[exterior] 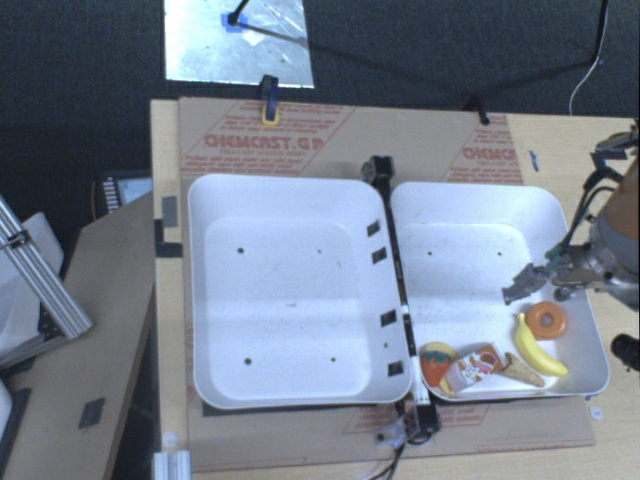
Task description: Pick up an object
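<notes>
Several toy foods lie along the near edge of the right bin [470, 218]: a yellow banana [538, 348], an orange ring like a donut [546, 319], a red and white packet [476, 366], a round orange-red fruit [436, 362] and a small brown pastry piece [522, 372]. My gripper [527, 281] reaches in from the right and hangs over the right bin's right side, just above and left of the orange ring. Nothing shows in its grasp.
The left bin [290, 288] sits beside the right one, with a black divider strip [392, 278] between them. The grey arm [612, 253] crosses the right bin's right rim. A yellow clamp [270, 101] stands at the bench's back edge.
</notes>
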`<state>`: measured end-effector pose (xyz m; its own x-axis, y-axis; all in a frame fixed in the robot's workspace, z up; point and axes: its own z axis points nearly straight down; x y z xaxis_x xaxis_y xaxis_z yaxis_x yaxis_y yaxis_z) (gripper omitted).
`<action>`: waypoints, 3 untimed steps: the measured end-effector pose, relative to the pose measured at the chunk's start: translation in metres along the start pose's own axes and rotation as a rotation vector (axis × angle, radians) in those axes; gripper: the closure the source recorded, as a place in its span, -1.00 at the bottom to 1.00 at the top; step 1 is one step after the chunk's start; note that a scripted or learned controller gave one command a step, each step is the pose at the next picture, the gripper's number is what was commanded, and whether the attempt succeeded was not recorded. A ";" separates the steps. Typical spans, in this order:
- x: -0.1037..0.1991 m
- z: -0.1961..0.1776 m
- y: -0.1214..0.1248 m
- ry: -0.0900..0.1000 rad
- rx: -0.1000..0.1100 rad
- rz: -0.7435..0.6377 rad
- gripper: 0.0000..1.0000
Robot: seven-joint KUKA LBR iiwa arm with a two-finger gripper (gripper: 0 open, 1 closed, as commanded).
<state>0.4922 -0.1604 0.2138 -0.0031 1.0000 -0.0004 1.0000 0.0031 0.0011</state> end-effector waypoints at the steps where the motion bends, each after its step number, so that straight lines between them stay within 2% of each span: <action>1: -0.050 -0.066 -0.005 -0.005 -0.007 0.006 -1.00; 2: 0.025 -0.233 -0.003 -0.003 -0.021 -0.008 -1.00; 3: 0.086 -0.327 -0.004 0.000 -0.014 -0.008 -1.00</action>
<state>0.4872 -0.0746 0.5411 -0.0106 0.9999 -0.0007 0.9998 0.0106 0.0154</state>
